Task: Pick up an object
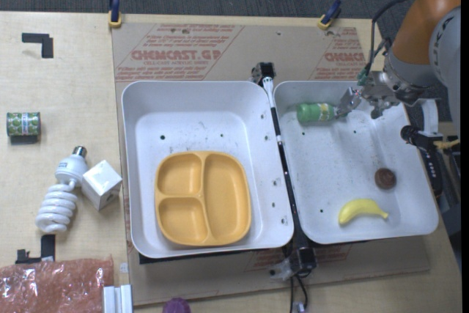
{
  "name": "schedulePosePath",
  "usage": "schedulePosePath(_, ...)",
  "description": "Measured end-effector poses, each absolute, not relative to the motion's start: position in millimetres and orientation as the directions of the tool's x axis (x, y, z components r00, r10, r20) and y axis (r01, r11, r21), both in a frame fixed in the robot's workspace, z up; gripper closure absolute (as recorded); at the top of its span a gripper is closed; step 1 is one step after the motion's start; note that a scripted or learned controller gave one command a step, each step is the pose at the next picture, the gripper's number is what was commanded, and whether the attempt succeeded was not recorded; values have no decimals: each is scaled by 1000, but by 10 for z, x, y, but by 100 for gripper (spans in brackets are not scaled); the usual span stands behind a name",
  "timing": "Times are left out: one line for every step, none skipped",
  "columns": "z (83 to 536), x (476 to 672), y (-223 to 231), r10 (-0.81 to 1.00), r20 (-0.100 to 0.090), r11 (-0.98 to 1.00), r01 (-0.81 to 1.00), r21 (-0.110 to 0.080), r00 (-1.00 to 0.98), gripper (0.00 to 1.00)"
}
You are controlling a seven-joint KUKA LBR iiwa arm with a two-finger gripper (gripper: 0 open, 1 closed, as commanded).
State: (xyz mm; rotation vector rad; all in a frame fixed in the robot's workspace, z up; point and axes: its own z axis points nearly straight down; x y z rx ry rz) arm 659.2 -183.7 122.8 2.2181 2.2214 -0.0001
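The gripper (pixel 350 102) sits at the right bin's (pixel 410 227) twelve o'clock, touching a green bottle (pixel 315 112). Its grip can't be told. A banana (pixel 361 212) lies at six.

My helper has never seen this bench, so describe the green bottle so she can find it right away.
Look in the right bin, along its far wall. The green bottle lies on its side there, by the gripper. It is the one green thing in that bin; the banana and brown disc sit nearer the front.

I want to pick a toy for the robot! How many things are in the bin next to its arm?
3. A green bottle lies near the far wall by the gripper, a small brown round thing sits toward the right, and a banana lies near the front. Nothing looks hidden.
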Motion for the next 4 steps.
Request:
schedulePosePath(912,6567,-1486,1000,0,3,1000,-11,-3,0)
schedulePosePath(923,6584,-973,1000,0,3,1000,-3,-3,0)
schedulePosePath(1023,6585,-978,1000,-1,4,1000,-3,-4,100)
schedulePosePath(1022,6584,-979,1000,-2,5,1000,-3,-5,0)
